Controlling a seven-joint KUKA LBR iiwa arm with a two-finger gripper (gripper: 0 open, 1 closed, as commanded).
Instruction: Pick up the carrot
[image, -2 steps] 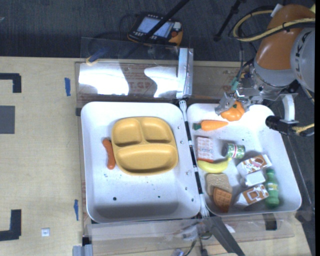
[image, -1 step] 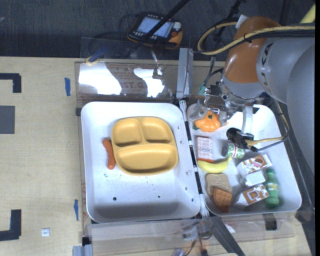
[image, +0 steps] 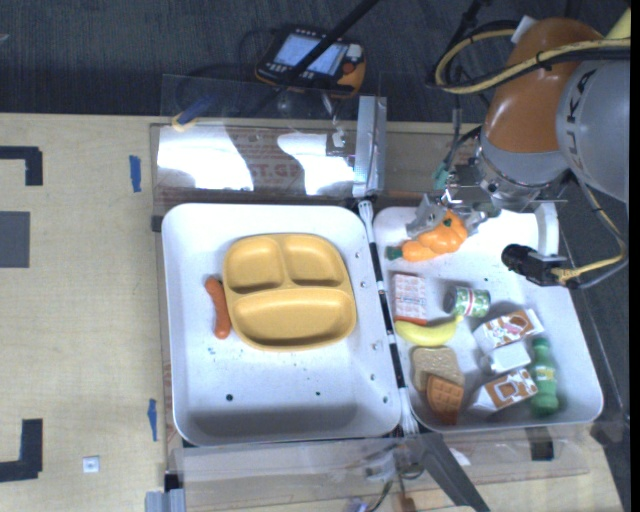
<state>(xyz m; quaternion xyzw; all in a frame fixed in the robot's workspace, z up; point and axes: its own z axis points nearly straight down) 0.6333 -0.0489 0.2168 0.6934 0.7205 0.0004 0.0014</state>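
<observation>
The carrot (image: 436, 240) is orange with a green tip pointing left. It lies at the back left of the right bin (image: 585, 395). My gripper (image: 450, 212) hangs directly over the carrot's thick right end, touching or nearly touching it. The grey wrist and the orange band rise behind it toward the upper right. The gripper's body hides the top of the carrot's thick end.
The right bin also has a pink packet (image: 410, 295), green can (image: 468, 300), banana (image: 430, 330), bread slice (image: 435, 362), waffle (image: 445, 395), two cartons (image: 508, 330) and a green bottle (image: 543, 378). In the left bin (image: 190, 380) lie a yellow sectioned plate (image: 290, 290) and a sausage (image: 218, 307).
</observation>
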